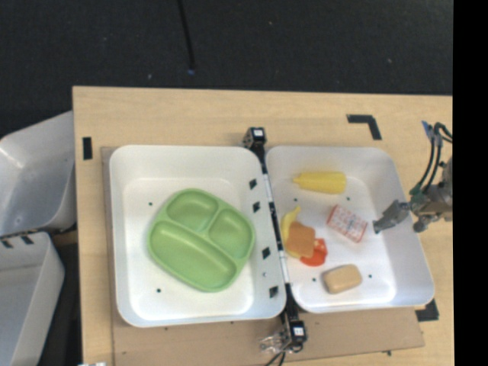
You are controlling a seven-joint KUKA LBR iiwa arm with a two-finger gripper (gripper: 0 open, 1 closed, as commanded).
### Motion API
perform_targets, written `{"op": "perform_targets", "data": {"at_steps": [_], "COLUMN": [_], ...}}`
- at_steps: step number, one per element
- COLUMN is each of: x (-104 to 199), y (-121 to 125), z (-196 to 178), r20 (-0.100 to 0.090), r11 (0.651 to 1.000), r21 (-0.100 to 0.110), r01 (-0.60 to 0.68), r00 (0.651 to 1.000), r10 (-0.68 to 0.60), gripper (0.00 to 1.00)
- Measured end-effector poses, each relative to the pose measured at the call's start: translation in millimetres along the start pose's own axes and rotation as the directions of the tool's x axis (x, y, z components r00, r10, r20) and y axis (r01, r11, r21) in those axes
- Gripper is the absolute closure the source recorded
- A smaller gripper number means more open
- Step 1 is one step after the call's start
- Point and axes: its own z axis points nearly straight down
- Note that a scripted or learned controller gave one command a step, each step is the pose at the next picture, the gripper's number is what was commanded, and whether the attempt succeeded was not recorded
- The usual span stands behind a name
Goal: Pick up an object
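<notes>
End effector [396,214] hovers over the right white bin's [396,280] right edge; whether it holds anything I cannot tell. Nearest lies a tan block [341,278], then a red-patterned packet [348,223], farthest a yellow corn-shaped toy [321,181].

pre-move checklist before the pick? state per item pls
1. Gripper location: over the right bin, near its right wall, above no item. ok
2. Nothing held yet: no object seen at the gripper. ok
3. Nearest target: red-patterned packet lies flat, apart from its neighbours. ok
4. Tan block and corn cob each lie alone. ok
5. Clutter: banana, brown piece and red piece overlap by the divider. not ok
6. Jaws open or shut: cannot tell
</notes>
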Motion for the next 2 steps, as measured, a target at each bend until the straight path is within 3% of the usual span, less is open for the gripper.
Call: {"op": "perform_targets", "data": {"at_steps": [1, 2], "x": [0.4, 5.2], "y": [2.8, -1.3], "z": [-6.4, 38.8], "r20": [0.004, 0.003], "r11": [1.0, 1.0], "r21": [-0.012, -0.008], "r01": [0.004, 0.002], "r00": [1.0, 1.0], "r10": [-0.004, -0.002], "gripper": [0.0, 0.0]}}
